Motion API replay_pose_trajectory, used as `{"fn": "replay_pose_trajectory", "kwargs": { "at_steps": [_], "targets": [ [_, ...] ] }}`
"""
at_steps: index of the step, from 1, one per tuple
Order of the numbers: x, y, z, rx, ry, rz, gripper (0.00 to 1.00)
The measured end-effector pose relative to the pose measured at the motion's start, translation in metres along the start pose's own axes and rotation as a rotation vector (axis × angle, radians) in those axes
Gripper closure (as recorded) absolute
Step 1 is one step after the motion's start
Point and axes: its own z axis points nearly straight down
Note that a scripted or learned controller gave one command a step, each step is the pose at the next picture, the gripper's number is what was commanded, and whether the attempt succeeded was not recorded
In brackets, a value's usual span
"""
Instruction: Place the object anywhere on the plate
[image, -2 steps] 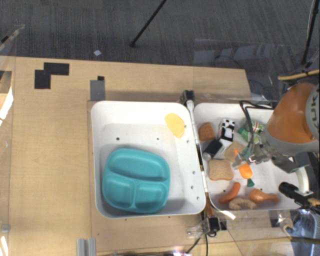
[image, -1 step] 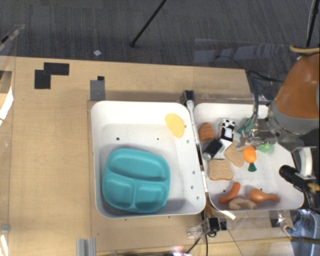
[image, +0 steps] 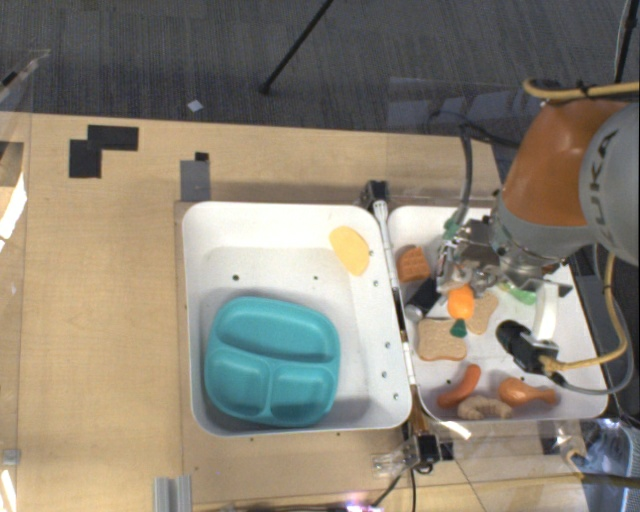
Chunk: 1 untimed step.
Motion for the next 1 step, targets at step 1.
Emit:
{"fn": "replay_pose_trajectory", "kwargs": {
  "at_steps": [1],
  "targets": [
    [0.0477,-0.0188,0.0722,0.005,-0.001,0.231,1.0]
  ]
}}
